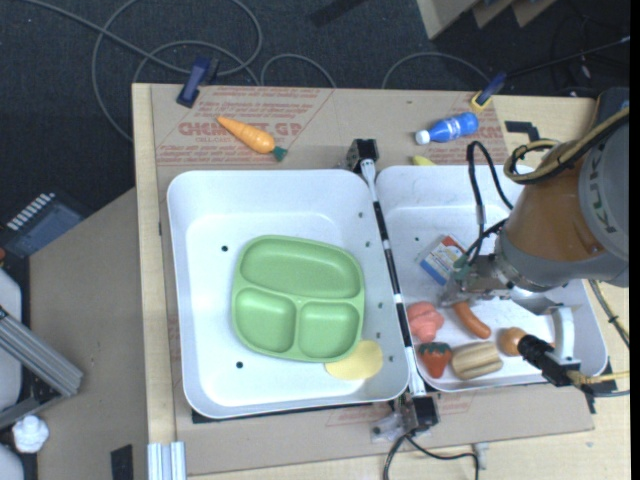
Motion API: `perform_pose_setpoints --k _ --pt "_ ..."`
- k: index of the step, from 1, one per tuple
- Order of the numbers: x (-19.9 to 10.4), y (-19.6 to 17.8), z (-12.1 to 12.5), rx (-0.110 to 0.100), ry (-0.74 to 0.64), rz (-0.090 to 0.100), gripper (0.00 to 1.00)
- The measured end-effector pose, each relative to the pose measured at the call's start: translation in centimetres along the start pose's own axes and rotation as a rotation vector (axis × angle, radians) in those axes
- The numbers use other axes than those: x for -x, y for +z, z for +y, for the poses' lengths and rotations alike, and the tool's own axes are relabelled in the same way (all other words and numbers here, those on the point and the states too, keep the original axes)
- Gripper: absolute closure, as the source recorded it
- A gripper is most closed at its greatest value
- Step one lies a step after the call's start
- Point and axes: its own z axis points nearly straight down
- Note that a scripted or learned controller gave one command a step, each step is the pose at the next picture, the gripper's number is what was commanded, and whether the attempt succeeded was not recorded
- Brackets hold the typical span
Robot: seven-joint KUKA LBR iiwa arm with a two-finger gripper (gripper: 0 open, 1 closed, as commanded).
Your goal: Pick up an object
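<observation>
The right bin [420, 193] holds several toy foods. These are a pink piece [425, 318], a red strawberry-like piece [433, 358], a tan bun [476, 360], a red-orange sausage [473, 320] and an orange piece [511, 341]. A small blue, white and red packet [439, 258] lies further back. My gripper [455, 290] is low in this bin, just above the sausage's upper end and right of the pink piece. Nothing is visibly held in it.
The left bin [200, 208] bears a green divided plate [297, 296] with a pale yellow piece [355, 363] at its lower right corner. On the bench behind the bins lie a toy carrot [250, 134] and a blue bottle [448, 128]. A black divider rail [382, 238] runs between the bins.
</observation>
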Motion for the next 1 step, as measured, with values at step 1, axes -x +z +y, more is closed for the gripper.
perform_pose_setpoints --k 1 --pt "-5.77 -15.65 0.02 -0.001 -0.002 0.001 1.00"
